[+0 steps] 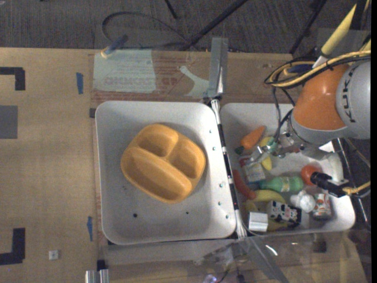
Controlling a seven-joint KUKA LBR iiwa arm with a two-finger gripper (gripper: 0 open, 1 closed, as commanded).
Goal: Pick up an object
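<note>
The right bin (346,218) holds a heap of toy groceries. Among them are an orange carrot (253,137), a green bottle (284,184), a yellow banana (266,196), a red pepper (242,184), a red tomato (308,173), a small can (321,206) and a cow-print carton (283,213). My gripper (264,152) hangs low over the left middle of this bin, just below the carrot and above a small pale box (254,171). The arm's orange band (318,106) sits above it and hides the bin's upper right part.
The left bin (118,217) carries an orange divided plate (163,161) near its middle. A metal divider (224,158) runs between the two bins. Yellow and black cables (294,69) loop behind the arm. A white block (257,221) lies at the right bin's front edge.
</note>
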